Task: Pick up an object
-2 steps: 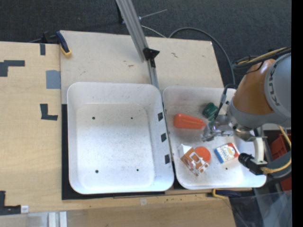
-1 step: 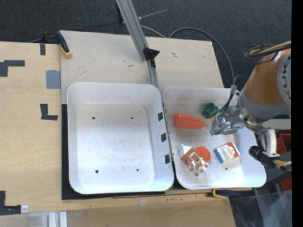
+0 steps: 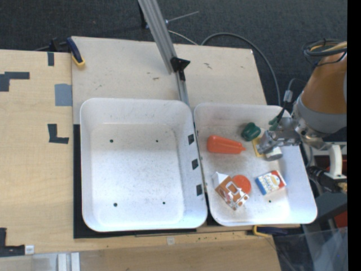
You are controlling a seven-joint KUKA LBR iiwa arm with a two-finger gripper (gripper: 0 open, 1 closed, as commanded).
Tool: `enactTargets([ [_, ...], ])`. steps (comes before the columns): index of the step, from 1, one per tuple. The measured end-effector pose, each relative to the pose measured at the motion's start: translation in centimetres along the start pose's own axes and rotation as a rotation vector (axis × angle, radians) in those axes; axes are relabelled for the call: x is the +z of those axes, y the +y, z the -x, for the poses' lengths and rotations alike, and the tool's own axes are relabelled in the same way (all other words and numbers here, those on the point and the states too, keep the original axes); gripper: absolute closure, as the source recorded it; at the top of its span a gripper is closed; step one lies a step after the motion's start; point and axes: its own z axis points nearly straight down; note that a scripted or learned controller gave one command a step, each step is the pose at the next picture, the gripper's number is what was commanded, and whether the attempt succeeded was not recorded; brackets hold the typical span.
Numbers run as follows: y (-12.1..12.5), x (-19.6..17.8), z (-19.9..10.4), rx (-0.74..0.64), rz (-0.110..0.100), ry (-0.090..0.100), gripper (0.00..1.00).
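— So, how many things do you count in the bins?

— Five, all in the right bin (image 3: 299, 210). One orange carrot-shaped piece (image 3: 225, 145) lies at its left part, one dark green round thing (image 3: 251, 131) sits farther back, one small blue and white carton (image 3: 270, 183) rests nearer, one red and white package (image 3: 233, 190) lies near its front left, and one yellow piece (image 3: 258, 147) peeks out just beside my gripper (image 3: 273, 147). The left bin (image 3: 90, 151) shows speckles and four dark dots on its floor.

— And your gripper?

— It hangs over the right bin's right side, close above the yellow piece. I cannot tell how it is set, nor whether it touches anything.

— The surroundings?

— Two white bins sit side by side on a pale wooden bench (image 3: 34, 168) with grey tape marks; dark carpet (image 3: 254, 10) lies beyond. A grey metal rail (image 3: 161, 30) slants in from the far side.

— Any writing?

— The carton and package carry print, too small to read.
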Motion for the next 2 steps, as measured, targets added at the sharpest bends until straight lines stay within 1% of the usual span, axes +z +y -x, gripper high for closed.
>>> enactTargets([
  [1, -0.4, -0.2, -6.0, -0.006, -0.004, 0.003, 1.00],
  [2, -0.2, -0.2, -10.4, -0.005, -0.005, 0.003, 1.00],
])
